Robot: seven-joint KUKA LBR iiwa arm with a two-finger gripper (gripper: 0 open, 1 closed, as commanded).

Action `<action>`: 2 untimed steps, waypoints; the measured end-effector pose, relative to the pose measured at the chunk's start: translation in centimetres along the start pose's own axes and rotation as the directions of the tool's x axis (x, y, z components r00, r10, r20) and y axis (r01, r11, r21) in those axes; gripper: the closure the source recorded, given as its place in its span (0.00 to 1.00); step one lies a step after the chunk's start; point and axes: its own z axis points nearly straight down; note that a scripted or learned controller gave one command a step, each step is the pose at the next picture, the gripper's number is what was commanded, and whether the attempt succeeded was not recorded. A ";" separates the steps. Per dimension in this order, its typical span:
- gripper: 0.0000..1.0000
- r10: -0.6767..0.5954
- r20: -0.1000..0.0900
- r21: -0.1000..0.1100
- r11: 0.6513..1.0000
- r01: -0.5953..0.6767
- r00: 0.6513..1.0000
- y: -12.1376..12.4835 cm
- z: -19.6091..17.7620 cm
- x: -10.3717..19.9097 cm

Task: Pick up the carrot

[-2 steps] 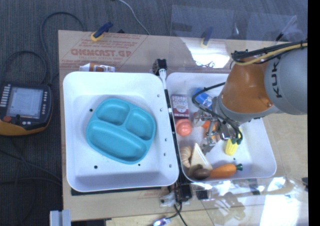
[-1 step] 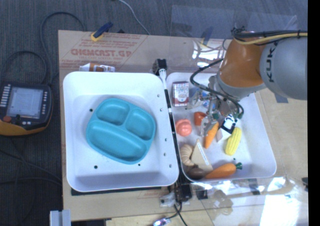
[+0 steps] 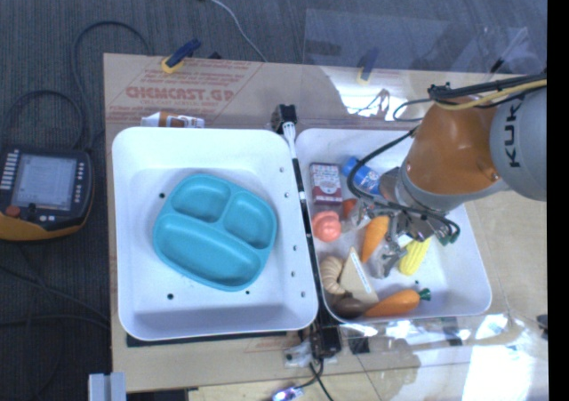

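The carrot (image 3: pixel 391 303), orange with a small green top at its right end, lies along the front wall of the right bin (image 3: pixel 477 276). My gripper (image 3: pixel 389 251) hangs low over the middle of that bin, under the orange wrist band, a little behind the carrot and apart from it. A second orange tapered piece (image 3: pixel 375 234) lies just left of the gripper, touching or nearly touching it. A yellow corn cob (image 3: pixel 414 254) sits on the gripper's right side.
The right bin also holds a red-and-white box (image 3: pixel 326 181), a blue object (image 3: pixel 362 176), a pinkish ball (image 3: pixel 327 228), beige bread-like pieces (image 3: pixel 335 273) and a dark item (image 3: pixel 348 307). A blue divided tray (image 3: pixel 216 228) sits in the left bin (image 3: pixel 125 212).
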 end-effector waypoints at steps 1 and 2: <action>1.00 0.001 0.006 0.004 1.000 -0.001 1.000 0.0 -1.1 -0.3; 0.00 0.001 0.005 0.003 1.000 -0.001 1.000 0.0 -1.0 -0.3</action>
